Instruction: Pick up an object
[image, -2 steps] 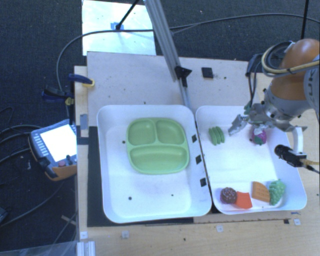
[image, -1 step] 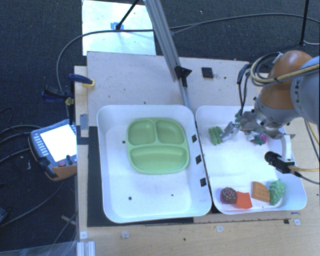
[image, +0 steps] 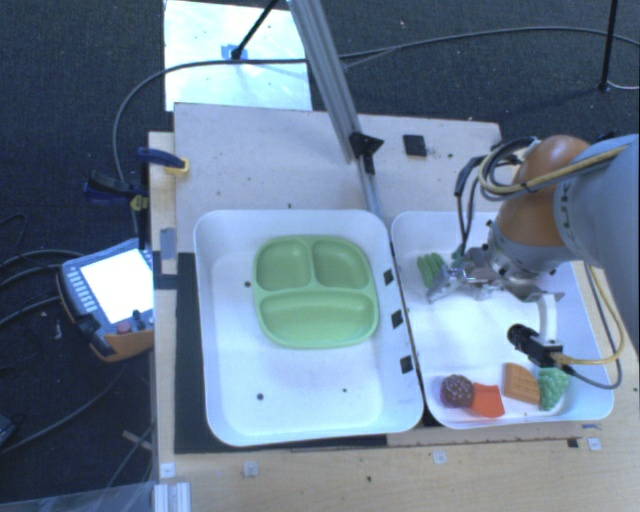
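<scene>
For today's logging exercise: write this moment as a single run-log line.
arm: over right bin | gripper: beside green toy, grasp unclear | green plate: left bin | four toys: right bin's near edge | pick: not confirmed

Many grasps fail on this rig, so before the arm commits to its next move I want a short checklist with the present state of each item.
1. End effector inside the right bin: ok.
2. Target nearby: the green bean pods lie right beside the end effector: ok.
3. Anything gripped already: cannot tell.
4. Other food, the brown ball, orange piece, cracker and broccoli, sits apart at the near edge: ok.
5. Green divided plate in the left bin, out of the arm's way: ok.
</scene>
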